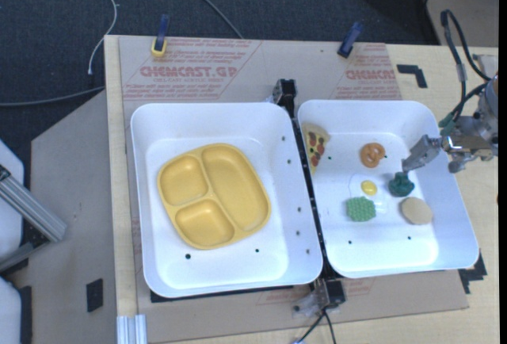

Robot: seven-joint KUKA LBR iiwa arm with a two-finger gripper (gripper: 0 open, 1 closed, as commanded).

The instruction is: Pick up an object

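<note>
Left bin (150,176) carries a yellow divided plate (212,195). Right bin (444,247): pizza slice (316,144) at its left wall, then green waffle (360,209), small yellow piece (368,188), orange donut (372,153), dark green toy (401,185), tan cookie (416,212). Gripper (440,150) at the right rim, jaws spread, pinching nothing.

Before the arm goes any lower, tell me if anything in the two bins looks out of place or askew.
One thing: the pizza slice toy sits tipped up against the left wall of the right bin, not flat on the floor. The yellow divided plate lies skewed in the left bin. Nothing looks spilled or broken.
</note>
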